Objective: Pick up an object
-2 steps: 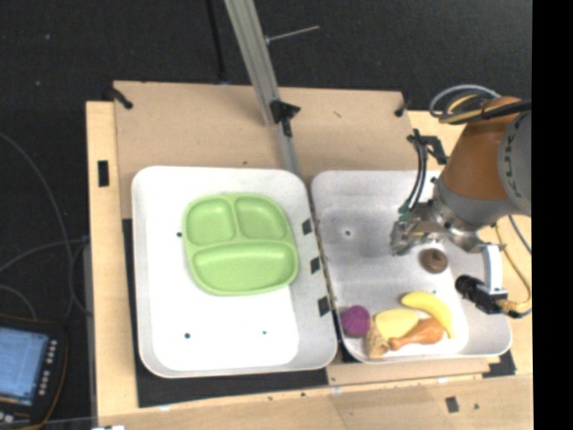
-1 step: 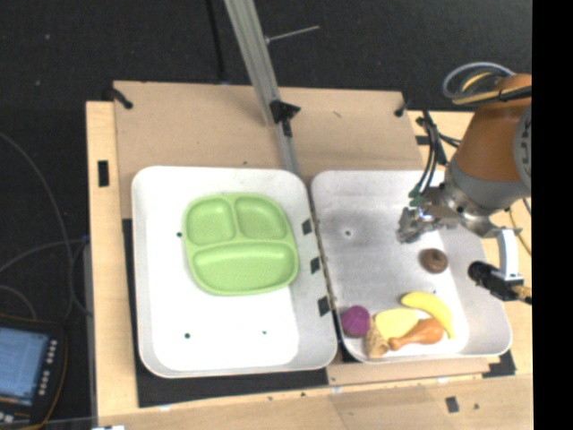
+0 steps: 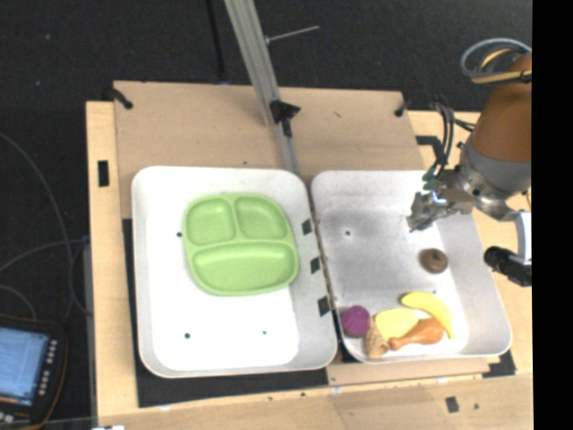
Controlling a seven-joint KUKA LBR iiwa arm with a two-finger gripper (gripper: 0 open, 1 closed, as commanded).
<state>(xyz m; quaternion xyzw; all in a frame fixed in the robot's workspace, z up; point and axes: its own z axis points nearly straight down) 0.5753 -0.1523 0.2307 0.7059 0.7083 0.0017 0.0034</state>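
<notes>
Grey gripper [image 3: 421, 215] over right bin [image 3: 376, 213], finger state unclear, brown ball [image 3: 434, 260] below, no legible writing.

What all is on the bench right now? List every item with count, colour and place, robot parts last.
shallow white plastic bins: 2, white, side by side on the bench
green divided plastic plate: 1, light green with three compartments, upper middle of the left bin
small brown round object: 1, brown, right side of the right bin, apart from the other toys
yellow toy banana: 1, yellow, near corner of the right bin
purple round toy: 1, purple, near edge of the right bin, left of the banana
orange toy drumstick: 1, orange-brown, near edge of the right bin, just below the banana
grey metal pole: 1, grey, slanting up behind the bins
gripper: 1, grey, over the far part of the right bin, above the brown object
</notes>
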